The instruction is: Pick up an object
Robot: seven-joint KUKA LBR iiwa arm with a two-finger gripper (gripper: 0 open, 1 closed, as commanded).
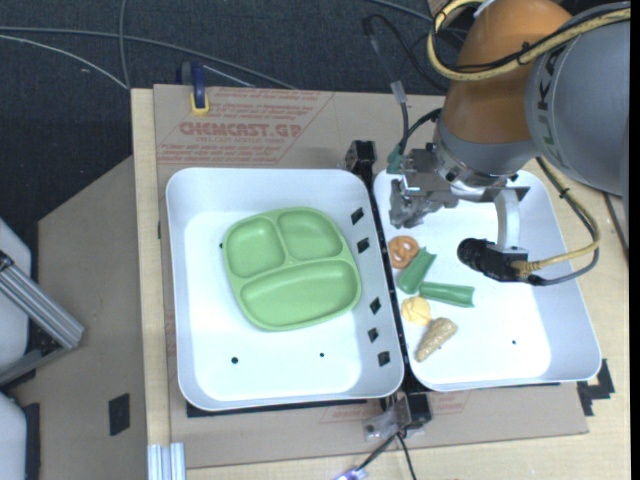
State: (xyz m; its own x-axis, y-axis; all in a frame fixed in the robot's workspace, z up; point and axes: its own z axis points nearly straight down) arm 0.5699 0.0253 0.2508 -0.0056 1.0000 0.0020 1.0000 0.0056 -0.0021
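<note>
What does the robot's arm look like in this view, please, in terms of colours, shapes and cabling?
The arm is a thick, rounded grey casing with a glossy orange band above the wrist. Below sits a grey metal gripper of blocky, angular parts. Yellowish and black cables loop around the orange band, and a black cylindrical attachment trails a yellowish cable.
</note>
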